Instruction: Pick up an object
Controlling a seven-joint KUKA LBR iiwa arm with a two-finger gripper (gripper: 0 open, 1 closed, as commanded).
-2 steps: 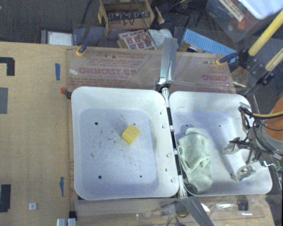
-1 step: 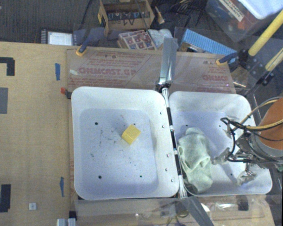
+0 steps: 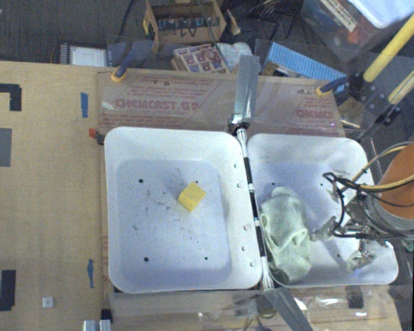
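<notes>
1. Two shallow white bins sit side by side on a wooden bench: the left bin (image 3: 125, 192) and the right bin (image 3: 288, 157), their inner rims touching along a clipped seam
2. A small yellow block (image 3: 192, 196) lies on the floor of the left bin, a little right of its middle, turned at an angle to the walls and clear of all four
3. The floor around the block is smudged with dark specks
4. A pale greenish-white cloth (image 3: 287, 232) lies crumpled in the right bin, hard against its left wall, running from the middle down to the near rim
5. The arm comes in from the right, its orange band (image 3: 400, 176) at the frame's edge, with dark and yellow cables looping over the wrist
6. The gripper (image 3: 340, 241) hangs low over the right half of the right bin, near its near-right corner
7. One pale tip of it points left, just beside the cloth's right edge; whether it touches the cloth I cannot tell
8. Spread or pressed together: cannot tell, the metalwork and cables blur it
9. The yellow block is well apart from the gripper, in the other bin
10. Far of the bins a clear plastic sheet (image 3: 196, 100) with red lettering lies flat, clamped at its far corners
</notes>
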